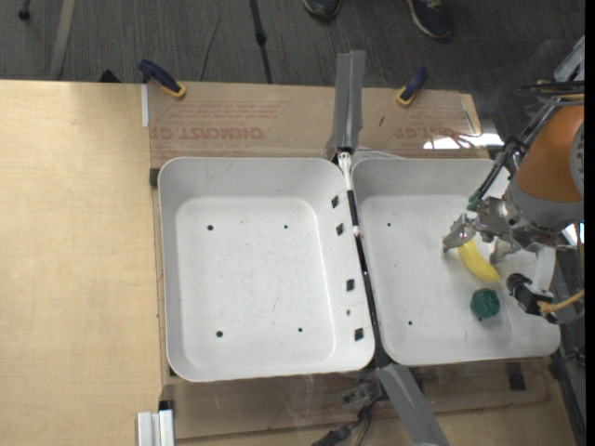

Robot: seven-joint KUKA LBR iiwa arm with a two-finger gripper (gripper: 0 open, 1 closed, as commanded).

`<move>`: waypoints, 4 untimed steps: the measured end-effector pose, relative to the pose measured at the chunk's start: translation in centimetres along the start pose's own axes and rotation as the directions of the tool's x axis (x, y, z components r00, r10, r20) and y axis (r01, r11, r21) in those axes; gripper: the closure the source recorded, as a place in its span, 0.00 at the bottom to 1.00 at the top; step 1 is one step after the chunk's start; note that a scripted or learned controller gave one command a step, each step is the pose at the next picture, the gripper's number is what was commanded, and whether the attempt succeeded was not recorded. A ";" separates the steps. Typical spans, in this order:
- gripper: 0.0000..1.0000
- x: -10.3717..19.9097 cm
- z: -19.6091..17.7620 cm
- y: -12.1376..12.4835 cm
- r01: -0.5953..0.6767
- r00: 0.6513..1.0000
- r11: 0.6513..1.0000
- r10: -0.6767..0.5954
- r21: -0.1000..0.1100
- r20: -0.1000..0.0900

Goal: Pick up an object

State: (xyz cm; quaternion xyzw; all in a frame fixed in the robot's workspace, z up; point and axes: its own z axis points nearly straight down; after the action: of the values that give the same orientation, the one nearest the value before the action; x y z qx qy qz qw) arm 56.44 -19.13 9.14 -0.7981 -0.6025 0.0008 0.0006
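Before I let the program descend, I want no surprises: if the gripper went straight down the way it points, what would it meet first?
Probably the yellow banana, lying just under the gripper in the right bin; depth is unclear from this slant.

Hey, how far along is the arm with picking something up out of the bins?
Early stage. Done: the arm has reached into the right bin, and the gripper sits low by the upper end of the yellow banana. In hand: nothing visibly; the banana lies on the bin floor, and the green object sits just below it. Left: closing on an object and lifting it. I can't tell how the gripper is set.
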 end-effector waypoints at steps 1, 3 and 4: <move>1.00 -0.1 -0.9 0.0 -0.002 1.000 1.000 0.002 0.001 0.000; 1.00 9.8 -11.2 5.7 0.413 0.911 0.911 -0.413 0.001 0.001; 1.00 9.4 -14.8 3.6 0.214 0.977 0.977 -0.214 -0.001 0.002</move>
State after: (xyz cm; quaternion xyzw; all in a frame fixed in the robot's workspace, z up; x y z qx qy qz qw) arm 62.53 -11.08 23.92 -0.7287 -0.6849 0.0012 -0.0003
